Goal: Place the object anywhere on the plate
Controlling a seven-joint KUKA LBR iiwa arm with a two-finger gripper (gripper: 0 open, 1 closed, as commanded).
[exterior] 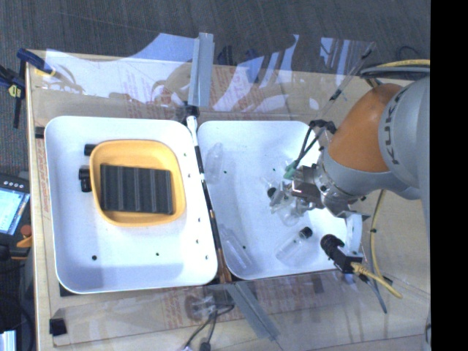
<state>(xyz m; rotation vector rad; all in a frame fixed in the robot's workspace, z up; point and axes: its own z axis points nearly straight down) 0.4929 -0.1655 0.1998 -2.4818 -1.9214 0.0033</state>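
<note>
A yellow plate with a dark ribbed centre lies in the left white bin. In the right bin lie clear plastic objects, hard to make out: one near the left wall, one at the front left and one at the front. My gripper hangs low over the middle of the right bin, reaching in from the right. Something clear sits at its tip, and I cannot make out whether that is held.
The grey arm with its orange band covers the right bin's right side. A small black piece lies on the bin floor near the gripper. Cables trail at the front right. A divider rail separates the bins.
</note>
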